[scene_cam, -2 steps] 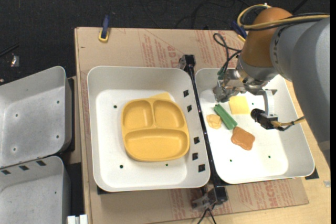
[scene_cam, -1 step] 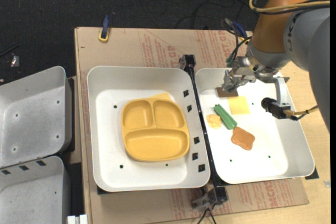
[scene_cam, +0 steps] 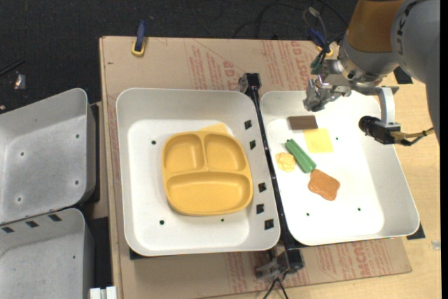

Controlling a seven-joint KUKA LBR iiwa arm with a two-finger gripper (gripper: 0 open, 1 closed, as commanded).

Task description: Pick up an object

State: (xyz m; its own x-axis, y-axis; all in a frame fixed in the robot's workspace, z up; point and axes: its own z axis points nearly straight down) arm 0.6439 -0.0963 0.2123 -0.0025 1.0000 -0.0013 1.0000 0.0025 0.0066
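Note:
In the right bin [scene_cam: 371, 213] lie a brown rectangular block [scene_cam: 302, 123], a yellow square [scene_cam: 318, 141], a green stick [scene_cam: 300, 155], a small pale yellow piece [scene_cam: 285, 161] and an orange lump [scene_cam: 324, 185]. My gripper [scene_cam: 314, 101] hangs over the bin's far left corner, just above and behind the brown block. Nothing shows between its fingers. The grey arm with its orange band [scene_cam: 381, 7] comes in from the upper right.
The left bin [scene_cam: 133, 171] holds a yellow divided tray [scene_cam: 207, 174]. A black divider [scene_cam: 262, 150] runs between the bins. Grey metal lids [scene_cam: 42, 143] sit off the bench at left. A blue clamp [scene_cam: 139, 38] grips the board's far edge.

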